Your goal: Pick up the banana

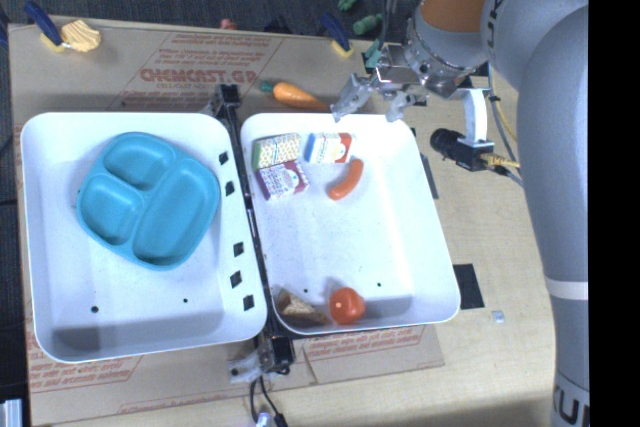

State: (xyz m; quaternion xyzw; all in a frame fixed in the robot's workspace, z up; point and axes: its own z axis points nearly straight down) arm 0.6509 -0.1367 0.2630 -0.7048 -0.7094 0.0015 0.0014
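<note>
The one banana-like thing is a small pale yellow piece (82, 37) lying on the cardboard at the back left, outside both bins and next to a blue clamp (42, 21). My gripper (375, 102) hangs over the back rim of the right bin (440, 255), far to the right of that yellow piece. Its two fingers are spread apart and open, with nothing between them. An orange carrot (295, 95) lies just left of the gripper on the cardboard.
The right bin holds small cartons (280, 165), a white carton (328, 148), a sausage (345, 180), a tomato (346, 305) and a brown piece (298, 307). The left bin (40, 245) holds a blue divided plate (150, 198). Green bits (366, 20) lie behind.
</note>
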